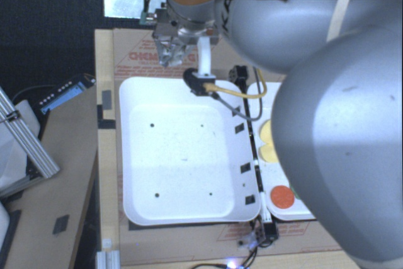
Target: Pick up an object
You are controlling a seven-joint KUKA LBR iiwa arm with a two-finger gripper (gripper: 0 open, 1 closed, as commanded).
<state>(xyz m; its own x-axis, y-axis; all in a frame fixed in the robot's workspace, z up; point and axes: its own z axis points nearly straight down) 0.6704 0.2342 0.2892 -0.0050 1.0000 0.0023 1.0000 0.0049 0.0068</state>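
Note:
My gripper (171,55) hangs over the far rim of the left bin (182,154), near its back edge; I see nothing held in it. Below the orange wrist band a white piece ends in a black part (198,81) with a yellow cable trailing right. In the right bin (296,215) lie an orange round object (283,197) near the front and a yellow object (267,135) further back with another yellow piece (270,153) beside it. The grey arm hides most of the right bin.
A brown cardboard sheet (135,53) lies under both bins. Black clips (245,168) and a cable run along the divide between the bins. An aluminium rail (28,142) and a blue device (63,92) sit on the bench to the left.

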